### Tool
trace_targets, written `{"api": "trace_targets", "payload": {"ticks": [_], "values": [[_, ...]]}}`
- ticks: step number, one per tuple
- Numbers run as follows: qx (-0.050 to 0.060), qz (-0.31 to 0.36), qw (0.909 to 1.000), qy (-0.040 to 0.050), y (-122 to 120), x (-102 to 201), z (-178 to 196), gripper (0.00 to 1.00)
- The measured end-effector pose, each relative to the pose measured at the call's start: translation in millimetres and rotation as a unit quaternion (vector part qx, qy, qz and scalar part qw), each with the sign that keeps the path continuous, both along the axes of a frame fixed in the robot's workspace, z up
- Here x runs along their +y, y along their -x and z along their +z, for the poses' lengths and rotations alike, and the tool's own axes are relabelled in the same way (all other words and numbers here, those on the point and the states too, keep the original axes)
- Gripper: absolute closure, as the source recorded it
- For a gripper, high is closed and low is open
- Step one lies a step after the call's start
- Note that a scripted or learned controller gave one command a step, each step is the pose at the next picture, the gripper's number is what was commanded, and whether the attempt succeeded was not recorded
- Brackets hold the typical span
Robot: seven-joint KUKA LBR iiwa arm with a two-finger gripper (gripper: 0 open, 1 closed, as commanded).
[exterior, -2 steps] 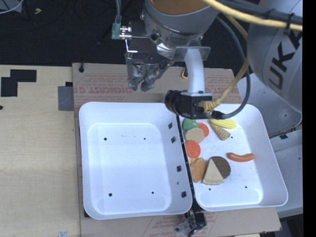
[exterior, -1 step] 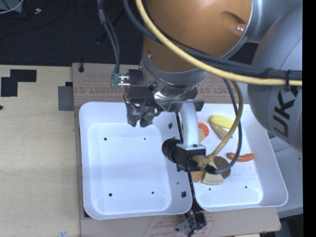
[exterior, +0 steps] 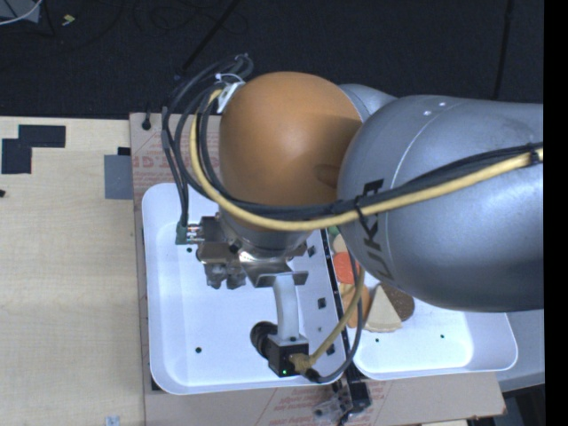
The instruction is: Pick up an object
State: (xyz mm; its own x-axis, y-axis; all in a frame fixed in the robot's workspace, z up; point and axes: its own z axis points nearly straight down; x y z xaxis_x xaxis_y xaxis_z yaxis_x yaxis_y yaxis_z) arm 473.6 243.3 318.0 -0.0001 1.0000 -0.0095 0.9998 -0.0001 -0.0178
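1. Setting: a pale wooden bench top (exterior: 62, 273) stretches out from the outer side of the shallow white plastic left bin (exterior: 173, 331). Beyond the bin's far edge the background is dark.
2. Bench markings: flat black angular patches (exterior: 35, 142) and a flat grey square patch (exterior: 115, 176) lie on the wood, beyond the left bin's far outer corner and apart from it.
3. Underlay: a brown cardboard sheet with faint red print (exterior: 293, 406) shows under the left bin, along its near edge and its far outer corner.
4. Second container: a shallow white plastic right bin (exterior: 444, 355) sits directly against the left bin's inner wall.
5. Robot: the bulky grey metal arm (exterior: 444, 211) comes in over the right bin. Its rounded orange band (exterior: 284, 140) hangs above the far half of the left bin.
6. End effector: the grey metal two-finger gripper (exterior: 226, 272) hangs below the orange band, over the bare middle floor of the left bin. Whether it is spread or pressed together cannot be told, since the view looks down on its housing.
7. Task things: a small orange-red object (exterior: 344, 270) lies in the right bin, just past the left bin's inner wall. A flat tan piece with a brown edge (exterior: 383, 318) lies beside it, toward the near side. The arm partly hides both, and both are apart from the gripper.
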Motion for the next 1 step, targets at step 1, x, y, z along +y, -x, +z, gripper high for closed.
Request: {"api": "trace_targets", "payload": {"ticks": [1], "values": [[-0.012, -0.001, 0.9999, -0.0050, -104.6, -2.6, 65.1, 1.00]]}}
